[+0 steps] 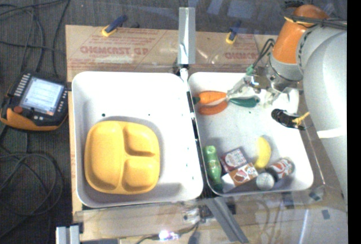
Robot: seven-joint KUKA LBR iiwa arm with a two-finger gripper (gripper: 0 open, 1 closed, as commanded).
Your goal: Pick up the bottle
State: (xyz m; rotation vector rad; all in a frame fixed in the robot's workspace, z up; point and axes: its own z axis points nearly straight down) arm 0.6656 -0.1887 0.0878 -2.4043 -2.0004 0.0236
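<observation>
Item: my claw (248, 92), grip state unreadable, above the carrot (212, 98). Bottle (212, 162): green, label illegible. Board (113, 50) print: partly legible "CHEMCAST GP".

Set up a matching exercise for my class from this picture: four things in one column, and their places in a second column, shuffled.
Things:
1. yellow divided plate
2. green bottle
3. banana
4. carrot

Places:
A. upper left corner of the right bin
B. left bin
C. against the right bin's left wall, near its front
D. middle of the right bin, above the can

Pairs: 1-B, 2-C, 3-D, 4-A
</observation>
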